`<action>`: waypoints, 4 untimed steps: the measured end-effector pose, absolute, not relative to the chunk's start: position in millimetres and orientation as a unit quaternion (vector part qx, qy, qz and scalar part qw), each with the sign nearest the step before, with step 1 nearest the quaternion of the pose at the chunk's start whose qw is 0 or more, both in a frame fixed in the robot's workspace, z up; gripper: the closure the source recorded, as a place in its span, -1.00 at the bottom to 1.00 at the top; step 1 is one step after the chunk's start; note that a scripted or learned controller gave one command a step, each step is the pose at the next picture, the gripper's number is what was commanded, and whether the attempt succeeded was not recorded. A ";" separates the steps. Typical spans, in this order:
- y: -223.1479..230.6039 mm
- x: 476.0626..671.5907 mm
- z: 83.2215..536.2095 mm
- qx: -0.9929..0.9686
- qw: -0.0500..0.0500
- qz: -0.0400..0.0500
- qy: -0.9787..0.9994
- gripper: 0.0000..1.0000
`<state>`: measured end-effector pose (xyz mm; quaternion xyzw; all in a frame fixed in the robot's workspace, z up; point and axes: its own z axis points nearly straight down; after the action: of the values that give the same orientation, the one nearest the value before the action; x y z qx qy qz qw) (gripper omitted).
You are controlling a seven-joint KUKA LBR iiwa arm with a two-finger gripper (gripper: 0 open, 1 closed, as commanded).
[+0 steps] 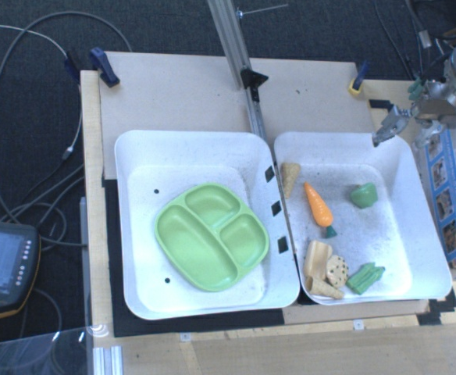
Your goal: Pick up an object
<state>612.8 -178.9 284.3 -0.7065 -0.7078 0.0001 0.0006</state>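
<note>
The gripper (pixel 406 122) hangs above the right bin's (pixel 415 180) far right corner, its fingers spread and grasping nothing. In that bin, the orange carrot (pixel 318 204) lies near the left wall. A green divided plate (pixel 211 235) sits in the left bin (pixel 134 166)

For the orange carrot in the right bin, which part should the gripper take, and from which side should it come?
Grip the carrot across its thick orange middle, coming straight down from above. It lies flat and slanted on the floor of the right bin, with open floor on both long sides. Its green end tapers and would probably slip. The gripper is at the bin's far right corner.
</note>
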 end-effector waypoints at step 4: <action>-190.0 619.5 127.2 -0.707 0.003 0.002 -0.707 -1.00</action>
<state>619.5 -190.0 127.2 -0.7072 -0.7070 0.0017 0.0026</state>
